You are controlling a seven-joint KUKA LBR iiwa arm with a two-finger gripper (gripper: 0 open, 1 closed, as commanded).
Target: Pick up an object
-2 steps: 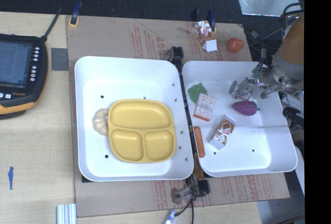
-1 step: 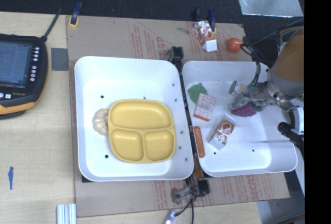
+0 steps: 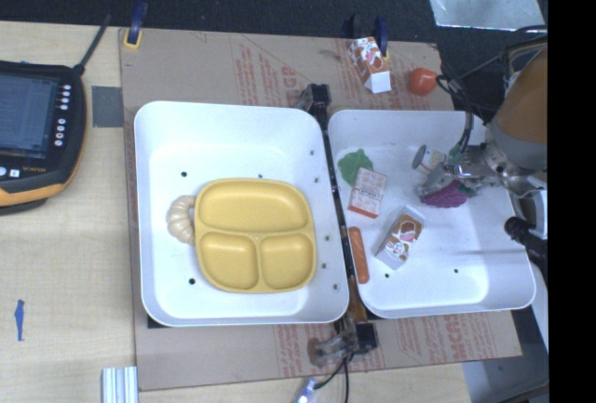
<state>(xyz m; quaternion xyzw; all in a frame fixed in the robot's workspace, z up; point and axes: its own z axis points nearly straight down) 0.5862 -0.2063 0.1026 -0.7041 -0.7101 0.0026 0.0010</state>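
My gripper (image 3: 449,174) hangs low at the right side of the right bin (image 3: 484,285), directly over a purple object (image 3: 446,196) and touching or nearly touching its top. Also in this bin are a green leafy piece (image 3: 354,164), a red-and-white packet (image 3: 368,192) and a small brown-and-white carton (image 3: 399,238). An orange sausage-like piece (image 3: 358,257) lies along the bin's left rim. The left bin (image 3: 163,141) holds a yellow divided plate (image 3: 253,234) with a beige lumpy thing (image 3: 180,218) at its left side.
Behind the bins, on the cardboard, stand a small carton (image 3: 370,64) and a red ball (image 3: 422,81). An orange-cased control tablet (image 3: 33,131) lies at the far left of the bench. The arm's orange band (image 3: 526,103) rises at the right.
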